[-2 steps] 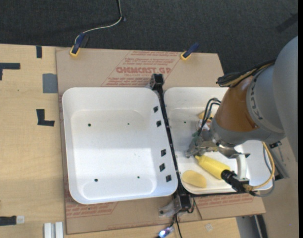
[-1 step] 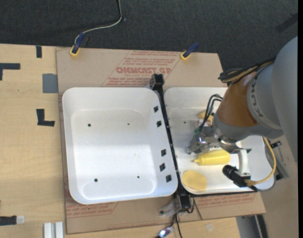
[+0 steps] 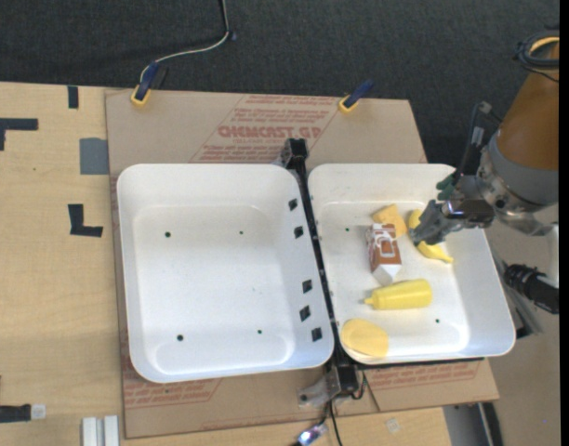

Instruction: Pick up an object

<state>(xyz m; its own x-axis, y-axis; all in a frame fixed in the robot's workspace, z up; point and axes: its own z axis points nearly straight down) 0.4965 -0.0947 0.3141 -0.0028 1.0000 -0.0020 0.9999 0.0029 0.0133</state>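
Observation:
The right bin holds several items: a yellow mustard bottle lying on its side, a pale yellow round piece at the front, a small red and white carton, a yellow wedge and a yellow banana-like piece. My gripper is low over the right side of this bin, right at the banana-like piece and beside the wedge. Its dark fingers point down-left. Nothing is visibly held between them.
The left bin sits beside the right one, with a black divider strip between them. Both rest on a cardboard sheet held by clamps. The grey and orange arm fills the right side.

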